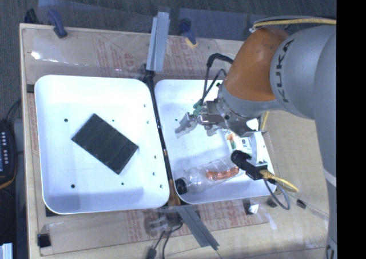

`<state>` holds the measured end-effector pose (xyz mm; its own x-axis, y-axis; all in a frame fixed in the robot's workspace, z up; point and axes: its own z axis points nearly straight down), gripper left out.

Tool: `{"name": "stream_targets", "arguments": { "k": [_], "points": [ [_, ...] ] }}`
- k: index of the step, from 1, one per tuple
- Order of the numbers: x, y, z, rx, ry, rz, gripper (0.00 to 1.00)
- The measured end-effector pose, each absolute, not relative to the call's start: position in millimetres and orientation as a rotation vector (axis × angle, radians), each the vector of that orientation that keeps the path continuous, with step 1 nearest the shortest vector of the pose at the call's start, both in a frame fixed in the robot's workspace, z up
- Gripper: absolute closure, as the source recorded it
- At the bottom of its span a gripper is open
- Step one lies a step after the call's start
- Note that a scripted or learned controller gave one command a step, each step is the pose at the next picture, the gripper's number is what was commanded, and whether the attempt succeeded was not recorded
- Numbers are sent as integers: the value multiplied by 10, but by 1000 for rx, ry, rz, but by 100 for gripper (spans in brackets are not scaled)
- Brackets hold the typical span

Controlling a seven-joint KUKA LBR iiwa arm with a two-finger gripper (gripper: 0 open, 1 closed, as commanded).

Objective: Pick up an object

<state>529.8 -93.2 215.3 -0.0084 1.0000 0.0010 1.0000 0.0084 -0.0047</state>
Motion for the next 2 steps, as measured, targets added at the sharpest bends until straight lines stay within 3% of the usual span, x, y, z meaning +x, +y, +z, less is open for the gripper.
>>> {"name": "stream_targets", "arguments": {
  "k": [1,2],
  "points": [
    [5564,-553,2502,-2407,-2017,4,0],
    [5322,-1088,2069,-2388,-2038,6,0]
  ]
}}
